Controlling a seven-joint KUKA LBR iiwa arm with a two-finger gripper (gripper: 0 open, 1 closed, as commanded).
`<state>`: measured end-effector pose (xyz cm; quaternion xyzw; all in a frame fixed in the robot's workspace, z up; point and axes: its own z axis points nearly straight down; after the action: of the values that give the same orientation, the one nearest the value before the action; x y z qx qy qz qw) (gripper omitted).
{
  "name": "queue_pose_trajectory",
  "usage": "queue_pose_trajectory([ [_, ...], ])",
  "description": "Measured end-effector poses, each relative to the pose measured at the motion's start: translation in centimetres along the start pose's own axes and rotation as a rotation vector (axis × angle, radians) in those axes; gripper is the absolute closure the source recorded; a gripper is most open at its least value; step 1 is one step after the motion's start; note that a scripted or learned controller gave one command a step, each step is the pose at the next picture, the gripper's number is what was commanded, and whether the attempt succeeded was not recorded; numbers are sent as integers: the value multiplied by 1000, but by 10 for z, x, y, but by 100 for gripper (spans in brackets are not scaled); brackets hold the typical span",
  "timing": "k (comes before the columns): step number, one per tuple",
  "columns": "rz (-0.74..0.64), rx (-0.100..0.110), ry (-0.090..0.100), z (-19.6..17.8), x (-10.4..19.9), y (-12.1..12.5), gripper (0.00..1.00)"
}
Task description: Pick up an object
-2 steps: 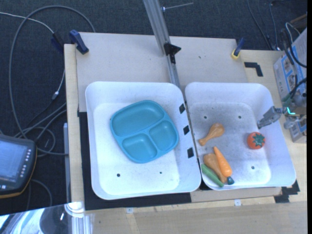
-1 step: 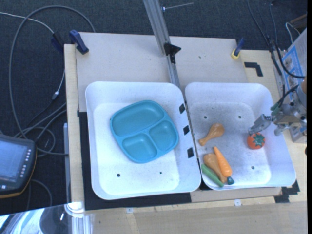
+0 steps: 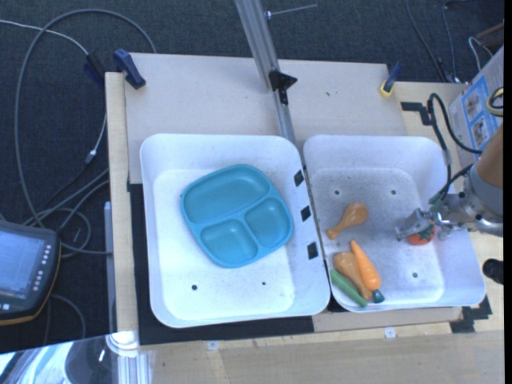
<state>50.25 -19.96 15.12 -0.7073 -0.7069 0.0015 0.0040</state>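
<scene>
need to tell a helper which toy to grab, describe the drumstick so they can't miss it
Look in the right bin, the one without the blue divided plate. Near its left-centre lies the drumstick, alone and apart from the cluster at the bin's front edge. It is tan-orange with a rounded head tapering to a thin handle, unlike the brighter carrot with its green tip below it.

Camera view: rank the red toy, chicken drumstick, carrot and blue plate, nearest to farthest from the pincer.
1. Red toy, at the pincer.
2. Carrot and chicken drumstick, right bin, too close to call.
3. Blue plate, left bin.
</scene>
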Motion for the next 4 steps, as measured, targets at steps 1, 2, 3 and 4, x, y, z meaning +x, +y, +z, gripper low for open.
queue_pose_trajectory([
  [1, 0, -1, 0, 53, 1, -1, 0],
  [2, -1, -9, -2, 39, 0, 1, 100],
  [3, -2, -14, -6, -25, 0, 1, 100],
  [4, -2, -15, -6, -81, 2, -8, 100],
])
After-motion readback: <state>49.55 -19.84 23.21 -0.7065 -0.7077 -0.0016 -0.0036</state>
